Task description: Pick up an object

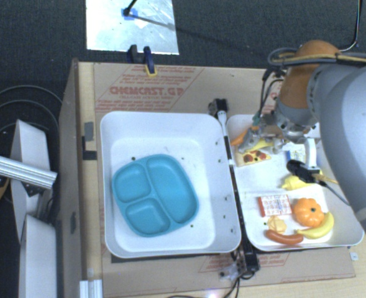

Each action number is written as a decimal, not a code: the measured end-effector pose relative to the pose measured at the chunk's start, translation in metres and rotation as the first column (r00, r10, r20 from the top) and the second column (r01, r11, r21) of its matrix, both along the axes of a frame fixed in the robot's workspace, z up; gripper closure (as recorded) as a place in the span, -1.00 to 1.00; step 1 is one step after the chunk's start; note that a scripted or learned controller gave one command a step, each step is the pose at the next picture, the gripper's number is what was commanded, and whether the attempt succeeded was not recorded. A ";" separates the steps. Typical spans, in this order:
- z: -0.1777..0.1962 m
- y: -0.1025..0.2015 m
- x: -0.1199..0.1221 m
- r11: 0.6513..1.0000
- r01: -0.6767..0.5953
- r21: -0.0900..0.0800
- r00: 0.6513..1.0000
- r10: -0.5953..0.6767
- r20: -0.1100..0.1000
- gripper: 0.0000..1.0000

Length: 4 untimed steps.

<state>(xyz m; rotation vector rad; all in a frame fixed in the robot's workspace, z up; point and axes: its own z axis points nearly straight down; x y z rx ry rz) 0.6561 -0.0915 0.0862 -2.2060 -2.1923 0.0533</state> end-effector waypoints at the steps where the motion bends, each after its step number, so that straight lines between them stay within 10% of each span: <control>1: 0.000 0.000 0.003 1.000 0.003 0.002 1.000 -0.003 -0.008 -1.00; 3: -0.001 -0.002 0.003 1.000 0.004 0.004 1.000 -0.004 -0.007 -1.00; 4: 0.041 -0.012 0.014 1.000 -0.006 0.000 0.999 0.006 0.052 -1.00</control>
